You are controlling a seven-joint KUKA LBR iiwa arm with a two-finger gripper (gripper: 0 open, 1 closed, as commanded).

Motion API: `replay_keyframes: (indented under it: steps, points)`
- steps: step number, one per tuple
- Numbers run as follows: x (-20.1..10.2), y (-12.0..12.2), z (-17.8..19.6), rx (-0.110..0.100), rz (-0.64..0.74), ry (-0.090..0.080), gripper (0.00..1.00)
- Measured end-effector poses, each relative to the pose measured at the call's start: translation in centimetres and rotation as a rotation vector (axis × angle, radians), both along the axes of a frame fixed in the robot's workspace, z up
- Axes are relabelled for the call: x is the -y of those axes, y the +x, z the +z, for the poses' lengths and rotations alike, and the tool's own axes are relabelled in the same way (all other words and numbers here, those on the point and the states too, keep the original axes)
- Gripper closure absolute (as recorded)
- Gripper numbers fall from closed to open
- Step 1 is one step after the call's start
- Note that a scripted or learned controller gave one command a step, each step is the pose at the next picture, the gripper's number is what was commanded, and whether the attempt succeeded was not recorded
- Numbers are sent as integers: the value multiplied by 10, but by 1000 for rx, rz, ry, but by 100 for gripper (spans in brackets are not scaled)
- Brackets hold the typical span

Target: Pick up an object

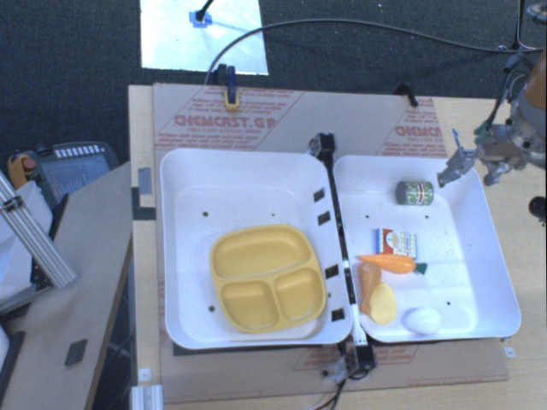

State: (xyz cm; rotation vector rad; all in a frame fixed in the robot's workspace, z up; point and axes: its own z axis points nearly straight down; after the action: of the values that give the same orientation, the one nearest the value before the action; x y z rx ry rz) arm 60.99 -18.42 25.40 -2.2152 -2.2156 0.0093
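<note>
The right bin (487, 254) holds several small items. A green can (415, 193) lies on its side near the bin's back. A small red and white carton (396, 243) sits mid-bin, with a toy carrot (391, 264) just in front of it. A yellow pear-like piece (382, 302) and a white egg (422, 320) rest near the front wall. My gripper (473, 174) hovers over the bin's back right corner, to the right of the can and apart from it. Its fingers (450, 170) are spread open with nothing between them.
The left bin (197, 186) carries a yellow three-compartment plate (267, 276) toward its front. A black divider strip (335, 229) runs between the two bins. A cable (342, 26) arcs over the dark floor behind the bench, and a teach pendant (73, 171) lies at far left.
</note>
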Motion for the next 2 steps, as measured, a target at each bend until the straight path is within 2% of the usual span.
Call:
replay_keyframes:
  steps: [1, 2]
  points:
    - [-1, 2, 7, 12, 3, -2, 0]
    - [0, 5, -55, 9, 2, -2, 0]
